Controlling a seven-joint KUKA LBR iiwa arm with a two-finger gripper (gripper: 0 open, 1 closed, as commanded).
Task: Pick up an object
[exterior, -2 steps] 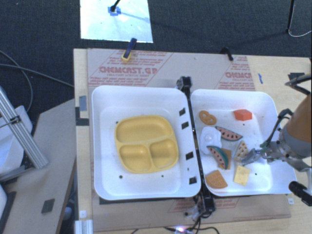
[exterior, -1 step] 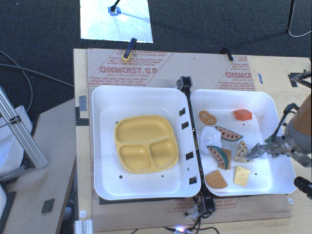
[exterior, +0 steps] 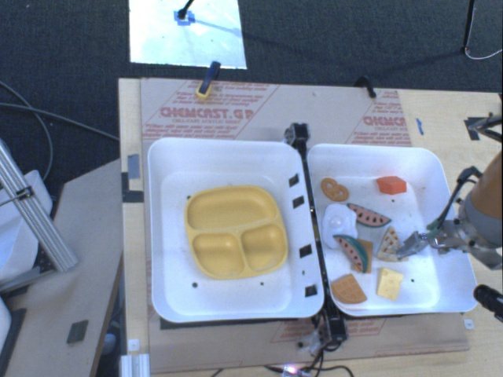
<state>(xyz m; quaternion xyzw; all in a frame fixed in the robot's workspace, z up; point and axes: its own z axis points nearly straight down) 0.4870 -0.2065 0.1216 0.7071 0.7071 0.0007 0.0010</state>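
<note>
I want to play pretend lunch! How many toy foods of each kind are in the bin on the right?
Watermelon slices: 2
Yellow cheese block: 1
Orange block: 1
Round cookie: 1
Brown cracker: 1
Pizza slice: 1
White piece: 1
Total: 8

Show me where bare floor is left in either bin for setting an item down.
Left bin: bare strips all round the yellow tray, widest along the far wall. Right bin: bare between the orange block and far wall, and beyond the cheese square toward the near right corner. Crowded mid-bin, around the melon slices where the gripper works.
</note>
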